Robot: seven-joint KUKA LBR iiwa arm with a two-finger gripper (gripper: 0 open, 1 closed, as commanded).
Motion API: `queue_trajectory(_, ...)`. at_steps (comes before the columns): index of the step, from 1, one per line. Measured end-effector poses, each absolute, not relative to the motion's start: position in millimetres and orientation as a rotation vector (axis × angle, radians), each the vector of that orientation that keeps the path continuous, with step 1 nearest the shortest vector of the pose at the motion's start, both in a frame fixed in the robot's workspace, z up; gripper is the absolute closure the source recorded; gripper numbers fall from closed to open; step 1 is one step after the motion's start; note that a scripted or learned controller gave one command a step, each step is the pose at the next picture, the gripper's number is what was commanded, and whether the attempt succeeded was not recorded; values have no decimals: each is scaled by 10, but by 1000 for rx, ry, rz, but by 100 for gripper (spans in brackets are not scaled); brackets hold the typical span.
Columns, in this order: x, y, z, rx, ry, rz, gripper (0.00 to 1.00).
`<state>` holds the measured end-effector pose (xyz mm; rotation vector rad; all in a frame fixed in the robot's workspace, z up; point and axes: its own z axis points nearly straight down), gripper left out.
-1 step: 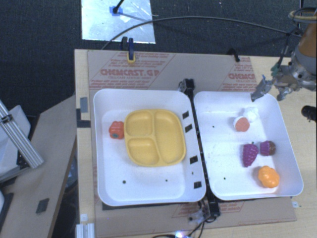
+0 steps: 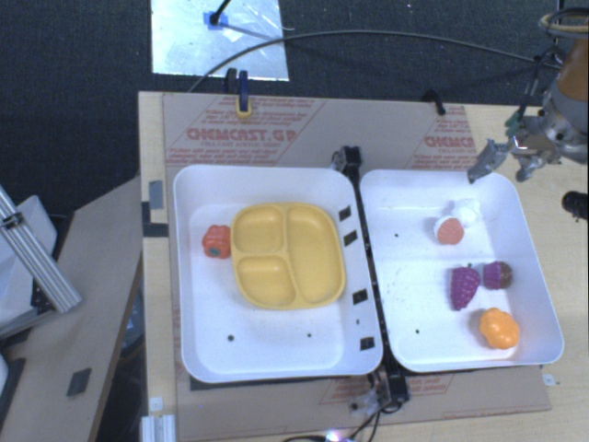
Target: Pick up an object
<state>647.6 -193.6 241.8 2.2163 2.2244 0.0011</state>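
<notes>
Objects for picking lie in two white bins on the table [image 2: 156,145]. In the right bin [image 2: 414,339] there are four small toy foods. A round pink-orange piece with a white part on it [image 2: 453,227] lies near the far wall of the bin. A purple bunch of grapes [image 2: 465,286] with a bumpy surface lies toward the middle, and a smaller dark purple round piece [image 2: 498,274] is just beside it on its right. A smooth orange fruit [image 2: 499,329] lies in the near right corner, apart from the others.

In the left bin [image 2: 267,353] a yellow plastic plate with three compartments [image 2: 286,254] lies flat; its compartments hold nothing. A small red-orange toy pepper [image 2: 216,241] lies just beside the left edge of the plate, on the floor of the bin.

Both bins are shallow, with rounded corners and smooth walls, and black clips join them along the middle. They stand on a brown board with red printed letters [image 2: 239,122].

The tool [image 2: 506,159] hangs over the far right corner of the right bin, above its rim, well apart from the toy foods. Nothing is seen between its fingers, and they seem to stand spread apart.
</notes>
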Motion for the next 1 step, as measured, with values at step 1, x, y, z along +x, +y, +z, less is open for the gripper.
queue_trajectory(1,6507,-1906,2000,2214,2228,-1,0)
